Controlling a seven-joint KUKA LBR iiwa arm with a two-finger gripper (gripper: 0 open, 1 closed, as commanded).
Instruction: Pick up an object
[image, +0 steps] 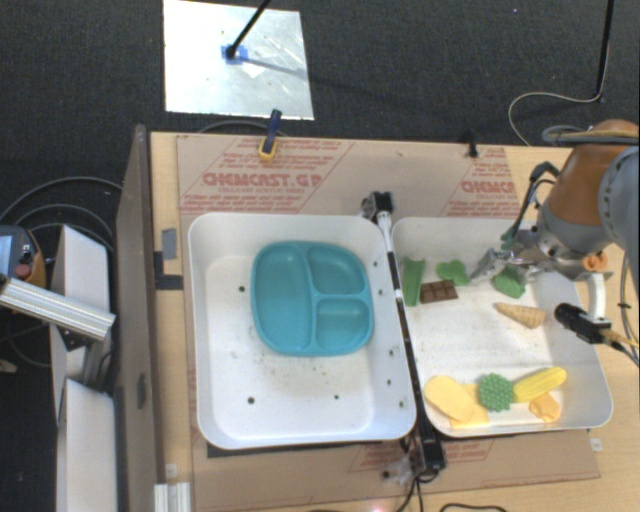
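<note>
A dark carpeted floor (70, 90) surrounds a wooden bench (140, 300), whose top is covered by a brown cardboard sheet (330, 175) printed with red lettering along its far side. On the floor beyond the bench lies a shiny silver square panel (240, 65) with a small blue piece (234, 54) on it, and thin cables (560, 95) trail over the carpet at far right. To the left of the bench stands pale metal framing (60, 310), with black cables (50, 195) looping beside it, and the light is even and soft.
</note>
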